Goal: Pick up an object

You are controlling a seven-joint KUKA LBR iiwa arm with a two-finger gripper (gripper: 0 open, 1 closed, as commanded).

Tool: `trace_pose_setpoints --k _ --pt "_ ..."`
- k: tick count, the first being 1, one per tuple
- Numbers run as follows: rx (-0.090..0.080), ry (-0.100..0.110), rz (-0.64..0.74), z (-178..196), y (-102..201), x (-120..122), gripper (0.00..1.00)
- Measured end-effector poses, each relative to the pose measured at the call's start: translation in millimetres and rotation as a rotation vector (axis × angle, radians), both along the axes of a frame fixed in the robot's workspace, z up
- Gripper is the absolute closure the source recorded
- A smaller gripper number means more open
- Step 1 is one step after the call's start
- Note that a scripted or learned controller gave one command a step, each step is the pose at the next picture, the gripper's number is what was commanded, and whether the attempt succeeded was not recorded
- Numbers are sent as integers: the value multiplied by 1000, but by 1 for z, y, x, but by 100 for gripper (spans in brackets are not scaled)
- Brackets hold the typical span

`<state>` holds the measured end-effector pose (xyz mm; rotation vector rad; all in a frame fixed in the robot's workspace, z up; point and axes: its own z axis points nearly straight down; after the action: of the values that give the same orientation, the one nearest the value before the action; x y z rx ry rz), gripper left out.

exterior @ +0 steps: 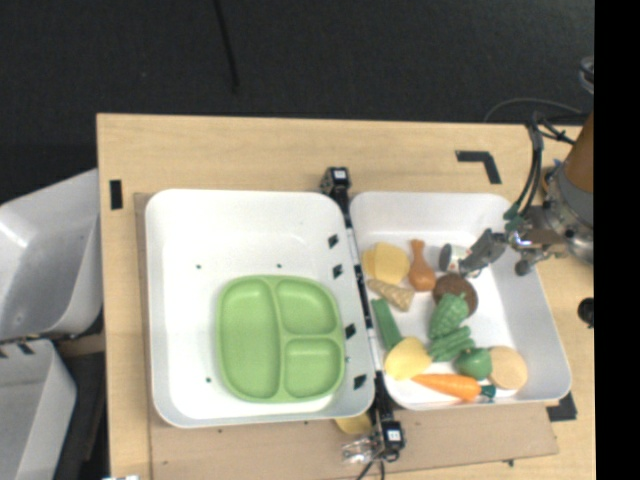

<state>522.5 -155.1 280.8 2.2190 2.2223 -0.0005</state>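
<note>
One carrot [447, 385], tip pointing left.

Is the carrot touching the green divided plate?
Apart. The camera view shows the carrot in the right bin, the green divided plate in the left bin.

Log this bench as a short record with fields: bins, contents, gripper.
left bin: shallow white bin holding a green three-compartment plate
right bin: shallow white bin holding toy foods
foods: orange carrot, yellow lemon, brown chicken drumstick, green bumpy vegetable
gripper: grey two-finger gripper low over the right bin, beside the drumstick
held: nothing visible between the fingers
</note>
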Motion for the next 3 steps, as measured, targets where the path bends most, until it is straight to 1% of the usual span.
trace_pose_setpoints --k 1,2,3 --pt "2 2 2 -20 46 -34 0" --pt "1 9 -4 -153 5 -26 0" --pt "0 1 -8 -137 6 -24 100"
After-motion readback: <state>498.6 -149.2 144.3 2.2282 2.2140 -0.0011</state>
